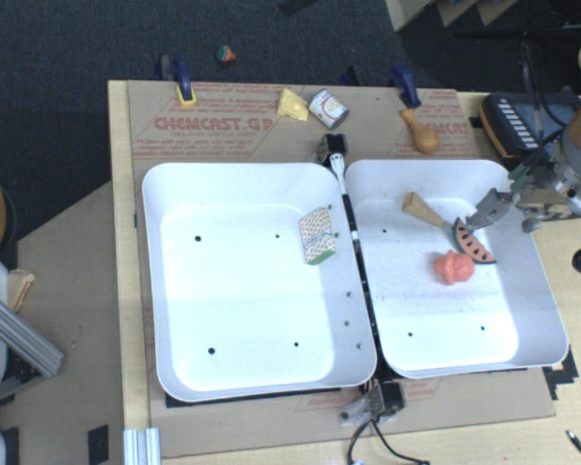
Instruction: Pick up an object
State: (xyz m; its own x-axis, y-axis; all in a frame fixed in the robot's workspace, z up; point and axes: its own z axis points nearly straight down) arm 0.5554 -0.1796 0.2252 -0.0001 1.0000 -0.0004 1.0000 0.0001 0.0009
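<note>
One gripper (486, 211) finger tip touches the watermelon slice (473, 241).

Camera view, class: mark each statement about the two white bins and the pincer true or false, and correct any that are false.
1. The patterned block lies in the left bin. True.
2. The pink lump lies in the left bin. False: it lies in the right bin.
3. The watermelon slice lies just above and to the right of the pink lump. True.
4. The pincer hangs over the left bin. False: it is at the right bin's upper right, near the watermelon slice.
5. The tan cone lies outside both bins. False: it lies in the right bin.
</note>
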